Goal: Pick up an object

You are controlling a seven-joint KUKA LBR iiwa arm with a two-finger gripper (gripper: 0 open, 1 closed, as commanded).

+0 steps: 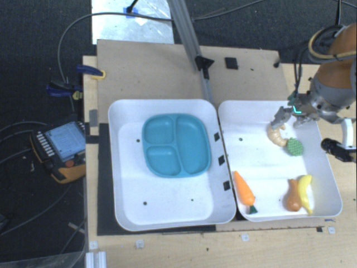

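The gripper (pixel 280 118) hangs over the upper part of the right bin (pixel 245 116), at the right of the frame, with the arm (pixel 334 77) coming in from the right edge. Its pale fingers (pixel 278 116) appear slightly spread and nothing sits between them — though at this size the gap is hard to read with certainty.

Directly below the fingertips in the frame lies a beige curled piece (pixel 275 136), probably a toy shrimp or pastry; it is just beside the gripper, and whether they touch cannot be told. A green ball (pixel 294 147) rests against its lower right side. This pair is the nearest target by far. The beige piece curves from upper left to lower right, so its long axis runs at a slant across the bin; the fingers would likely need to close across that curve, not along it.

Further down the same bin lie a carrot (pixel 244 189) by the left wall, pointing down and to the right, and a banana (pixel 305 192) touching an orange-brown pear-like piece (pixel 293 196) near the lower right corner — all well apart from the gripper.

The left bin (pixel 128 166) holds a blue tray (pixel 177 145) with three compartments.

The pick looks not yet made; a short descent toward the beige piece seems the likely next move, with the green ball a possible nuisance.
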